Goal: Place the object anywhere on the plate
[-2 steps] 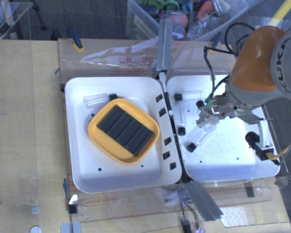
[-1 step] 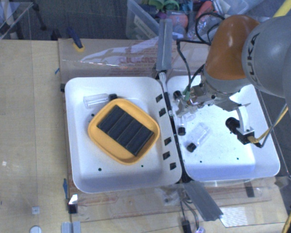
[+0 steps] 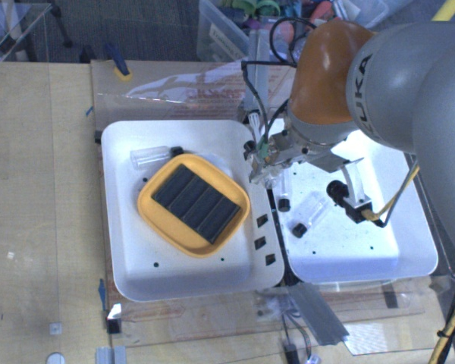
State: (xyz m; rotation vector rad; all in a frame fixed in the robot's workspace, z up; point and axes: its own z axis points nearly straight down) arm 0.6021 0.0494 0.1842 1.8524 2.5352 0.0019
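A small clear plastic piece with a dark cap (image 3: 306, 213), probably the object to move, lies on the floor of the right bin (image 3: 379, 256), near the divide between the two bins and not on the plate. A second clear tube (image 3: 149, 156) lies in the left bin (image 3: 121, 226), just beyond the plate's far edge and apart from the arm, so which of the two is meant cannot be settled from here. The plate (image 3: 153, 211) is yellow with a dark ribbed square (image 3: 196, 199) in its middle, and it sits in the left bin, tilted in plan so that one corner points toward the bench's near edge. The gripper (image 3: 271, 165) hangs over the seam between the bins, just above and left of the clear piece in the right bin; cables and the wrist hide its tip, so whether it stands open or closed cannot be told, and nothing can be seen held in it. A black and white fixture (image 3: 353, 192) rests further right in the same bin. The step in hand looks like the approach to a pick, with the placing not yet begun. The next move would call for lowering squarely over the small clear piece, which is light and slippery and may skid or roll away.
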